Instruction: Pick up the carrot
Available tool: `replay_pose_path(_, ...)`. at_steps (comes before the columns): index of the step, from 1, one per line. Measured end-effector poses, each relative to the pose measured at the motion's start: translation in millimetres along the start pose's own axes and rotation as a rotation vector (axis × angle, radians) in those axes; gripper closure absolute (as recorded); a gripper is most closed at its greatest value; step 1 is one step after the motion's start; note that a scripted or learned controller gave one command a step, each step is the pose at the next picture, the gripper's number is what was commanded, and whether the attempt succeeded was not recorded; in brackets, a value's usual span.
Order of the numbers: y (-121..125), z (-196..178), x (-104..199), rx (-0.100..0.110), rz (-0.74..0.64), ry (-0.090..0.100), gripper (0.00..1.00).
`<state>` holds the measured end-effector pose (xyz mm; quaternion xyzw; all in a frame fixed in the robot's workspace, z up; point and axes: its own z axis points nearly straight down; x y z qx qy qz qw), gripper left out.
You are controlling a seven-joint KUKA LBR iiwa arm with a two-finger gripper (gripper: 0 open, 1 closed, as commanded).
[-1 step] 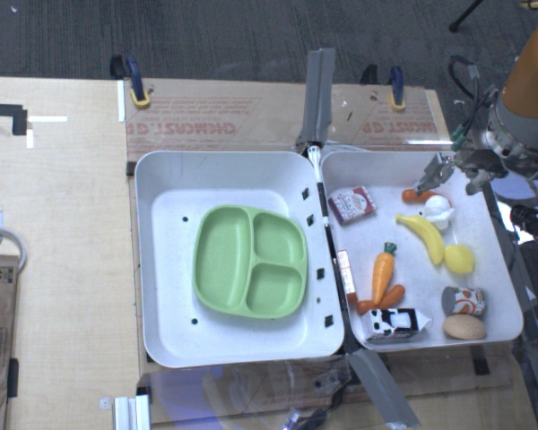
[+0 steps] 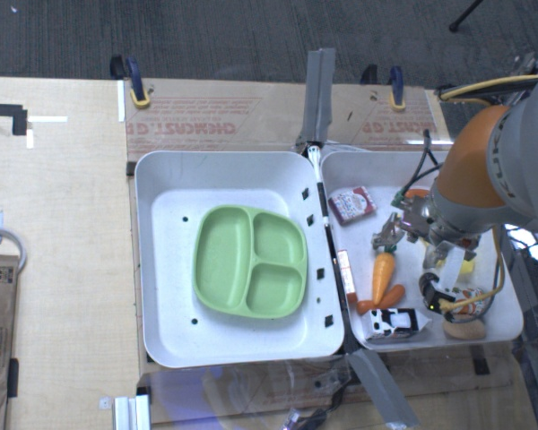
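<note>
Two white bins, green tray (image 2: 249, 262) in the left one, carrot (image 2: 382, 278) lying in the right bin (image 2: 509, 316), gripper (image 2: 390, 236) just above its top (fingers spread apart, gripping nothing).

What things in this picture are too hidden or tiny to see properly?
- The hand above the carrot: too small to tell how its fingers stand, camera view.
- Right bin far side: the arm covers it.
- Red packet: label too small to read.
- Black-and-white item: too small to identify.
</note>
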<state>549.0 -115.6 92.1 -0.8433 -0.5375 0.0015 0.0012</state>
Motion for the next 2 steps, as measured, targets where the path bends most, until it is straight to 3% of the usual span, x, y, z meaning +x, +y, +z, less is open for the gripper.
replay_pose_path(1,0,-9,-1,0.002,0.004,0.000,1.00)
replay_pose_path(2,-28,-99,48,-0.001,0.056,0.000,1.00)
